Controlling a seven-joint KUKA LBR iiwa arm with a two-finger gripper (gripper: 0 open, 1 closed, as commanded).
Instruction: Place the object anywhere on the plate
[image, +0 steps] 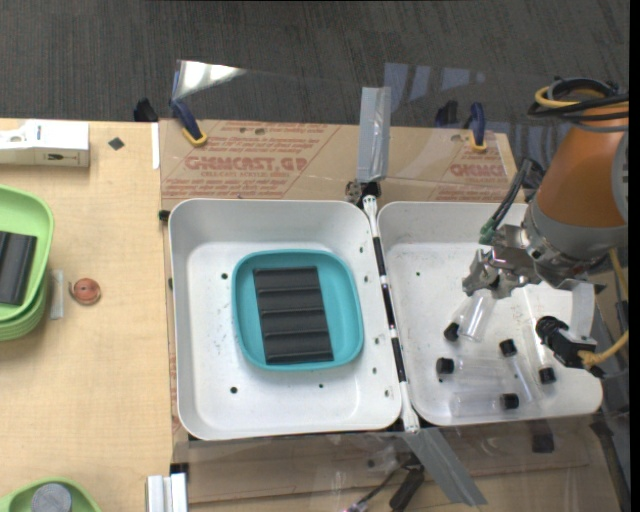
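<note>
The arm (585, 190) reaches in from the right, orange band bright above the wrist, and the gripper (492, 283) hangs over the right bin (430, 400). Right below it lies a clear tube (470, 318), tilted, with a dark cap at its lower end; the tube sits at the gripper's tip, but whether it is gripped cannot be told. More clear pieces with small black caps (509, 349) are scattered across that bin's floor. Over in the left bin (200, 390), the teal plate (245, 320) sits in the middle, carrying a ridged black block (292, 315). On the bench (100, 400) to the left, a stack of green trays (30, 240) touches the edge.
</note>
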